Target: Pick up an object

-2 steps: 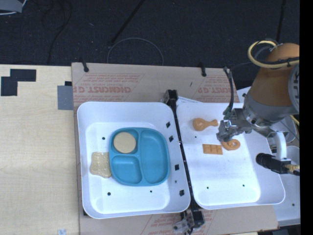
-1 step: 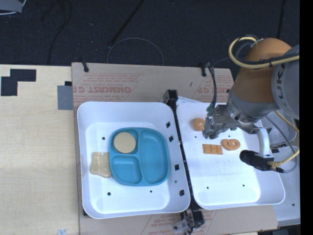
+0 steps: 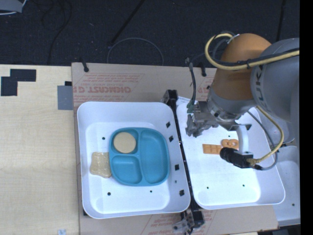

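The orange waffle piece (image 3: 212, 149), at four o'clock from the gripper (image 3: 193, 130), is judged light, stiff, best edge-pinched; finger state cannot be told

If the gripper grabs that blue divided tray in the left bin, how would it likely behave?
The blue tray looks like rigid moulded plastic, so probably stiff and light. Gripped by one rim it would likely tilt, and the round tan piece in its compartment might slide out.

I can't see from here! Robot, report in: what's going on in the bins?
Gripper low in the right bin. Orange pieces lying nearby on the bin floor. Blue tray with round cookie in the left bin.
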You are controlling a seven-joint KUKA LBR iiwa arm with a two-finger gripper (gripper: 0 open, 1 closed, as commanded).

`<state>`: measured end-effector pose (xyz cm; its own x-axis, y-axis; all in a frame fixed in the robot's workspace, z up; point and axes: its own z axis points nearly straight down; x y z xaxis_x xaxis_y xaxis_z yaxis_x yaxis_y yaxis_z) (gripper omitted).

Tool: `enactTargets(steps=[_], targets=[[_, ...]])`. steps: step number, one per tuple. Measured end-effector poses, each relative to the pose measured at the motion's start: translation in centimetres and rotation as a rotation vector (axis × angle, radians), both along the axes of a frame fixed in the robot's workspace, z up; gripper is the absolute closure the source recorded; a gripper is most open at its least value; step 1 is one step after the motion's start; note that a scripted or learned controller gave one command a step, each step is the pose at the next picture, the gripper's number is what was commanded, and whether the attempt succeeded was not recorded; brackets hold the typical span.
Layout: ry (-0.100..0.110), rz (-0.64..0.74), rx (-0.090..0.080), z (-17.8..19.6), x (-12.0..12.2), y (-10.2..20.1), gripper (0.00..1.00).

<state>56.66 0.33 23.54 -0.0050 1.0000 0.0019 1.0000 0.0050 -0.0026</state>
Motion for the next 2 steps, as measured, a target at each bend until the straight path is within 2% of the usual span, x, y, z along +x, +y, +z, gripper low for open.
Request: enactTargets(steps=[2], targets=[[0.000,-0.001,-0.001,-2.2,3.3,9.7,1.00]])
